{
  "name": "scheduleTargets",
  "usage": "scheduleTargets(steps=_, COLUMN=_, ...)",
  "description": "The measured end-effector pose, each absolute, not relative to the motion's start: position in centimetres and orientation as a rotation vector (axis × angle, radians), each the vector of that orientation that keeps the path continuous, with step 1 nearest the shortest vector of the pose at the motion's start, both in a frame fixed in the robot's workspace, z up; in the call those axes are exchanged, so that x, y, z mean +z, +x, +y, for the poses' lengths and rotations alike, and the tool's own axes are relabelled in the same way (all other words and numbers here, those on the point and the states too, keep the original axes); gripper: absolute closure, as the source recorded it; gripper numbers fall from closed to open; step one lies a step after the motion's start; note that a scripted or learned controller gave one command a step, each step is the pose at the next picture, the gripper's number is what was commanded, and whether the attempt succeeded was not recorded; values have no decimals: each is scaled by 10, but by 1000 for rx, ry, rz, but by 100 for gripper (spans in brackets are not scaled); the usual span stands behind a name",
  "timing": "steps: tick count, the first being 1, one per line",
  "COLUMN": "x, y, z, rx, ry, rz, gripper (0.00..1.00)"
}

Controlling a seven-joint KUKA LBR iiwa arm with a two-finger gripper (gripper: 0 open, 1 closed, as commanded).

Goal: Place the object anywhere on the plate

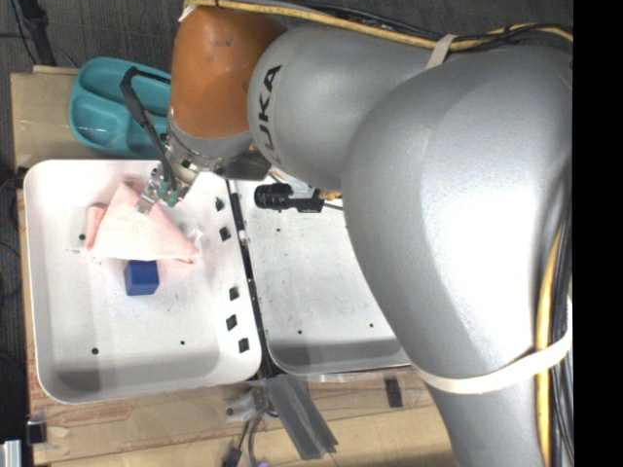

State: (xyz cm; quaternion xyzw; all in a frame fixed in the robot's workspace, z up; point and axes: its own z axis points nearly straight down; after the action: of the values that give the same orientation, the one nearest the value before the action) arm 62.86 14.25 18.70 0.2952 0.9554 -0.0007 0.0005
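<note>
— Since the blue block [142, 277] sits on the floor of the left bin [58, 358], do we count anything as done?

— We judge not. The block lies just at the near edge of the pink piece [131, 232], which we take to be the plate, though its outline looks more like a flat wedge than a round dish. Block and pink piece seem to touch or nearly touch; we cannot say the block rests on it.

— And where do we see the gripper [162, 191]?

— Over the far right corner of the pink piece, below the orange band of the arm [409, 163]. It is apart from the block, farther back in the bin. Nothing blue shows at its tip, so we say it carries nothing of the task.

— Is it spread wide or closed?

— We cannot tell; the tip is small and the wrist crowds it.

— So what is left, in our view?

— Nearly all of it: reaching the block, gripping it, lifting it, and setting it down on the pink piece. The carry would be short, since the two lie side by side.

— Anything else we should note?

— A teal container [107, 110] stands beyond the far edge of the left bin, and the right bin [311, 290] lies partly under the arm.
</note>
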Motion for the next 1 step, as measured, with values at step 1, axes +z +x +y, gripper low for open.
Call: scheduleTargets(steps=1, x=250, y=613, z=182, rx=1, ry=365, rz=3117, gripper=100)
